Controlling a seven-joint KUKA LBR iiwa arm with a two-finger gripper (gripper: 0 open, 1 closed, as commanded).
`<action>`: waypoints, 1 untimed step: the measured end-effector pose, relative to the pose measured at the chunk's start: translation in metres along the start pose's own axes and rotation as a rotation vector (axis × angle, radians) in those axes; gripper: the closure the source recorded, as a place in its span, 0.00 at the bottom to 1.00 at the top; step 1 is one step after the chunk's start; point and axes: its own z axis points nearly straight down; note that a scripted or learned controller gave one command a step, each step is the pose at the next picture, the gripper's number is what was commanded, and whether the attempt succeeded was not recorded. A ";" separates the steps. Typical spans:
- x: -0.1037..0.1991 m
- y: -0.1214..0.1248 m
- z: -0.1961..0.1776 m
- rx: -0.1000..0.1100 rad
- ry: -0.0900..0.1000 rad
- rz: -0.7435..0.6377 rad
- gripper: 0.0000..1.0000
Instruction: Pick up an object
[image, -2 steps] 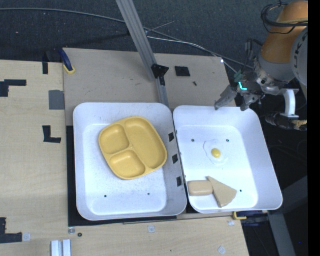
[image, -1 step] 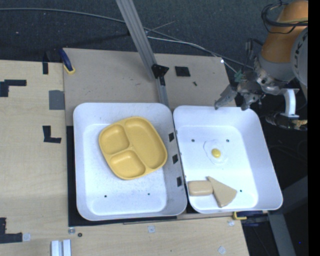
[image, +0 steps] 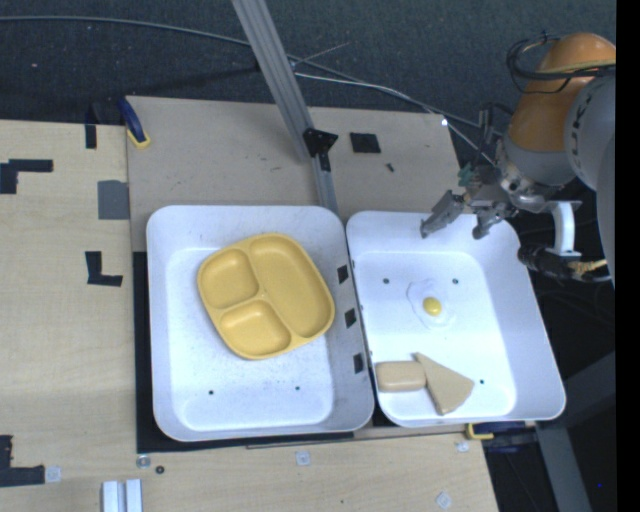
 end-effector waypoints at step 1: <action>0.003 0.001 0.044 0.000 0.000 -0.001 0.00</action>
